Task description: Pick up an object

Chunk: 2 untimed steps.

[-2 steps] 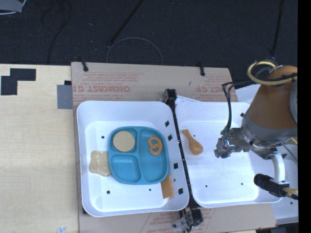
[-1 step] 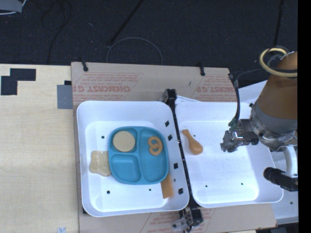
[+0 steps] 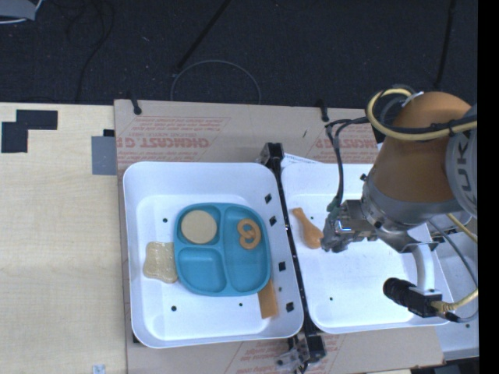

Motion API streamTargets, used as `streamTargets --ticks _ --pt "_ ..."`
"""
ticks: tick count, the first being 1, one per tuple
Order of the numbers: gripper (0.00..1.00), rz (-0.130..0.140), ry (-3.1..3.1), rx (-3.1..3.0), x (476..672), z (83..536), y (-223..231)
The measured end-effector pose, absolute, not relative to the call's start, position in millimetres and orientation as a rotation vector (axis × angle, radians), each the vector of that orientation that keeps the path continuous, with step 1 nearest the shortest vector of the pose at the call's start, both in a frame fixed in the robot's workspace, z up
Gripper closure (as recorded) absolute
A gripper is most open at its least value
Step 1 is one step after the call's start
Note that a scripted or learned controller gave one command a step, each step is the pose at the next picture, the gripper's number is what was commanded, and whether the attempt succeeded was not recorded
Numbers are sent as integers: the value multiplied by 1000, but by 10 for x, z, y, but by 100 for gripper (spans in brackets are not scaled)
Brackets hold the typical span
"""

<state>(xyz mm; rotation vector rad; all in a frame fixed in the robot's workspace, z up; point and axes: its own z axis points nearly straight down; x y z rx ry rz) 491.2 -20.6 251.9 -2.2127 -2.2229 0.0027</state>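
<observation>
The claw (image 3: 334,236), grip state unclear, hangs beside an orange piece (image 3: 306,228); cardboard lettering unreadable.

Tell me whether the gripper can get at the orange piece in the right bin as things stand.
Probably yes. The gripper hangs right beside the orange piece, which lies on the bare floor of the right bin with nothing over it. The bin's left wall is near and may crowd the approach.
</observation>
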Motion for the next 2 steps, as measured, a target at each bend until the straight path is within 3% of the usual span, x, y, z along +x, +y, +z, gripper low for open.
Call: streamTargets --ticks 1,2 --pt "100 6 -2222 -2214 4956 2391 318" --pt "100 6 -2222 -2214 4851 2254 853"
